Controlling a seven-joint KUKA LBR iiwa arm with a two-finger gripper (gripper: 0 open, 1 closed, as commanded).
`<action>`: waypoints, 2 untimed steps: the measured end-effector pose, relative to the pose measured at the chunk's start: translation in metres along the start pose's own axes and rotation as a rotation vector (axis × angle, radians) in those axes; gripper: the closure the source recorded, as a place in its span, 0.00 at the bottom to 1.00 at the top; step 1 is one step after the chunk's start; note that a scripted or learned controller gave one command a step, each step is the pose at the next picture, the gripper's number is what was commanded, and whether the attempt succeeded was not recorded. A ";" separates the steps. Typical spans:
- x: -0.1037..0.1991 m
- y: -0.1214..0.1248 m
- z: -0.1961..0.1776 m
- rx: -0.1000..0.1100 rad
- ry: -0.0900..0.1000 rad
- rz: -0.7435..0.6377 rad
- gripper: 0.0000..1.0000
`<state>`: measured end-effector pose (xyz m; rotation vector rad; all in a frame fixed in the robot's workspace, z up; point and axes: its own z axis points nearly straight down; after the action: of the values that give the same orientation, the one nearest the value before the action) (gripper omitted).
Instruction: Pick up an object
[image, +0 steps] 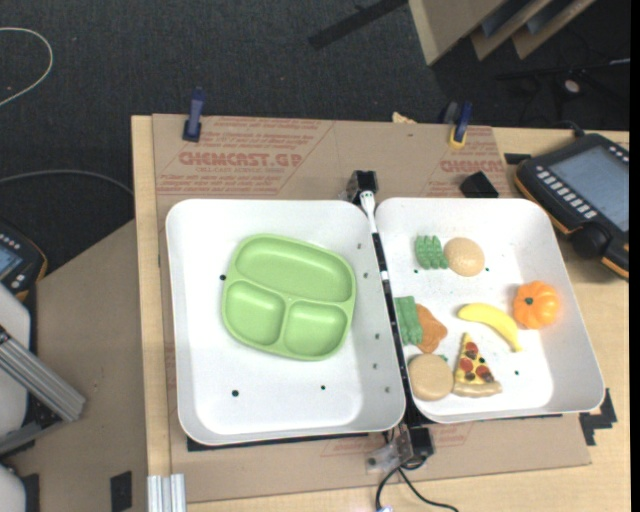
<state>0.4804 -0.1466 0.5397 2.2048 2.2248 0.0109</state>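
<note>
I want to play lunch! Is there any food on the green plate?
No, it's empty. The green plate shows bare green in all three compartments. The toy food, like the banana and pizza slice, lies in the right bin.

green plate (288, 297) | white bins (200, 300) | yellow banana (490, 323) | orange pumpkin (537, 304)

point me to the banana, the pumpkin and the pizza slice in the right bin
banana (489, 324): camera view, point on the middle of its yellow curve.
pumpkin (537, 305): camera view, point on the centre of its orange body.
pizza slice (473, 369): camera view, point on the topped face, above the crust.
</note>
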 end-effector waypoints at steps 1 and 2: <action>-0.016 -0.002 0.078 0.018 0.003 0.012 1.00; -0.044 -0.003 0.114 0.015 0.001 0.013 1.00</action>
<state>0.4790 -0.1913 0.4254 2.2267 2.2188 -0.0038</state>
